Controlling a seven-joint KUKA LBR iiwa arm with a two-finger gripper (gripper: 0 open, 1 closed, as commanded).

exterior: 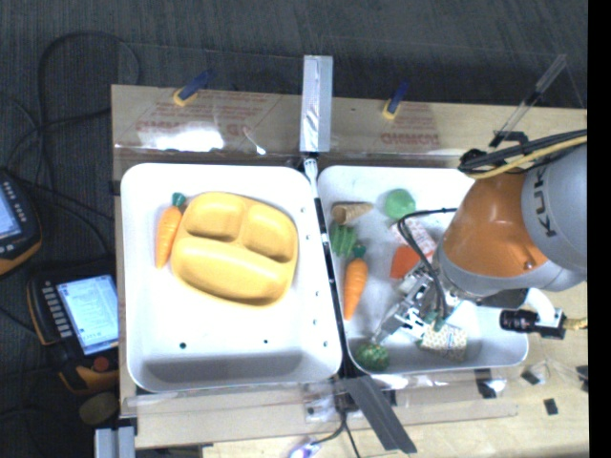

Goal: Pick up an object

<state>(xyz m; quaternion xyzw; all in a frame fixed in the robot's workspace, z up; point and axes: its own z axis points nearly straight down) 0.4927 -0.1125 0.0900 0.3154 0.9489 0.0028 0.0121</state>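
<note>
Your gripper (401,315) hangs low in the right bin (329,256), jaws state I cannot tell. Aim for the carrot (354,286) w/ straight descent, avoid the broccoli (373,356).

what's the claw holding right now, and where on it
Cannot be told. The claw is low in the right bin, between the carrot and a small patterned block, but the view is too cluttered to show anything between its fingers.

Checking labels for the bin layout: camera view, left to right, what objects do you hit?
Orange toy carrot in the left white bin → yellow sectioned tray → second orange toy carrot in the right white bin → round green toy → gripper of the grey-and-orange arm.
</note>
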